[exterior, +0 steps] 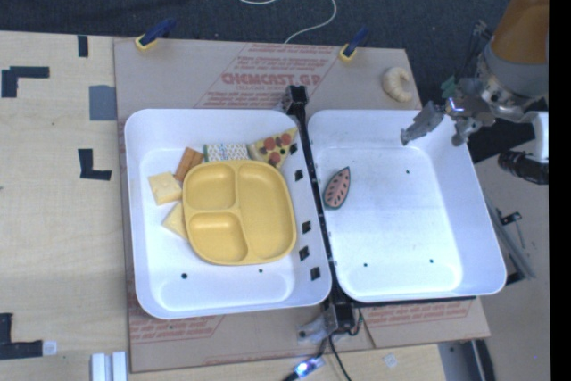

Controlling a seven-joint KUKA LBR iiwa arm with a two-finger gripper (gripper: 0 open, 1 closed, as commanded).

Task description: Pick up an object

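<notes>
A small pink oval piece with dark specks [336, 187] lies in the right bin [464, 219], near its left wall. A yellow divided plate [239, 211] sits in the left bin [147, 263], with several flat toy food pieces around its far and left sides, among them a pale cracker [165, 187] and a pizza-like slice [277, 144]. My gripper [440, 131] hangs over the right bin's far right corner, well to the right of the pink piece. It is open, with nothing between its fingers [417, 128].
A beige ring-shaped piece [399, 83] lies on the cardboard behind the right bin. A black divider [308, 192] runs between the two bins. A white cable [294, 0] loops across the dark floor at the back. Two clamps hold the cardboard's far edge.
</notes>
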